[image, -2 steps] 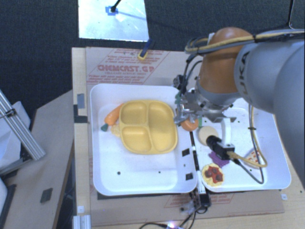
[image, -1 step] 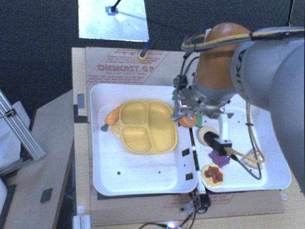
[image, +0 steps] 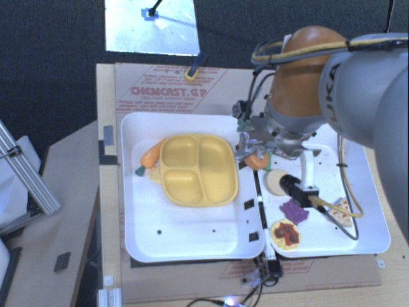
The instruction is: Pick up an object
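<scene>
While the hand (image: 255,151) hangs low over the divider between bins | grip state: cannot tell | likely target: orange piece (image: 258,162) just beneath it in right bin (image: 377,229) | yellow tray (image: 195,169) parked in left bin (image: 137,235), off its line.

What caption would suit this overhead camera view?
Robot arm's gripper reaches between two white bins: a yellow divided tray left, toy foods right.
</scene>
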Robot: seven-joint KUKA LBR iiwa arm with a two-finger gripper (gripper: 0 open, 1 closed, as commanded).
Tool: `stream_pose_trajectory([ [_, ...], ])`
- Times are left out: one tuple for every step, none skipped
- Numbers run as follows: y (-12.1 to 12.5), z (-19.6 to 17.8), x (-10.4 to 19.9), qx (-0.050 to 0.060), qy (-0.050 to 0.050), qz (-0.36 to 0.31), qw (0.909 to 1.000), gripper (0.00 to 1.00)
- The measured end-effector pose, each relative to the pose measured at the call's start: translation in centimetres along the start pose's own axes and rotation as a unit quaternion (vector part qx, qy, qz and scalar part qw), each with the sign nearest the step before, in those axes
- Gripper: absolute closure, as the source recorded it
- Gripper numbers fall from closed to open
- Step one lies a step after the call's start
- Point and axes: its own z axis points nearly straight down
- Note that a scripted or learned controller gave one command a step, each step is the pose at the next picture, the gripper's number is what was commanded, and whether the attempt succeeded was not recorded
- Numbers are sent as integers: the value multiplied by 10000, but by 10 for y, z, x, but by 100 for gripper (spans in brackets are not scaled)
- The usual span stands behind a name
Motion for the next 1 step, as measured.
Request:
stream_pose_trajectory([
  [6, 12, -9, 9, -8, 8, 10000, 100],
])
